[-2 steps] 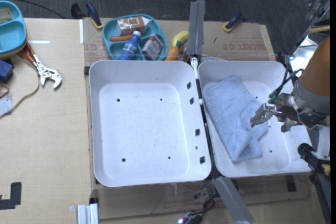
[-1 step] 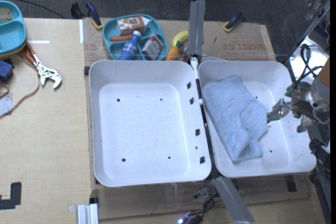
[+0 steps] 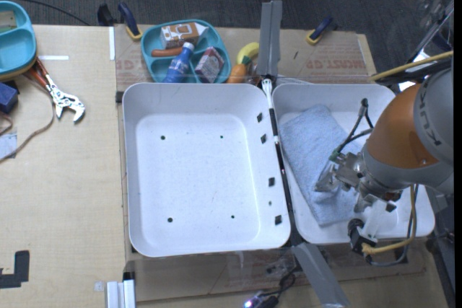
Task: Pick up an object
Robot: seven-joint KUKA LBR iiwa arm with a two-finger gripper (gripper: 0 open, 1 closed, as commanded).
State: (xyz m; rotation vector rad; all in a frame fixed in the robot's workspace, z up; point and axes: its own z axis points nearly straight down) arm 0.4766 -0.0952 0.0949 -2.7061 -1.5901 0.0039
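Currently the grey towel (image 3: 312,155) lies in the right bin (image 3: 404,231), its long axis running from upper left to lower right. The gripper (image 3: 333,179) sits at its lower edge; finger state cannot be determined.

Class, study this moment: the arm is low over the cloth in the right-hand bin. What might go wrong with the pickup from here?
1. The end effector sits at the edge of the grey cloth, so it may pinch only a fold that slips free.
2. It is low in the right bin, so it might drag the limp cloth instead of lifting it.
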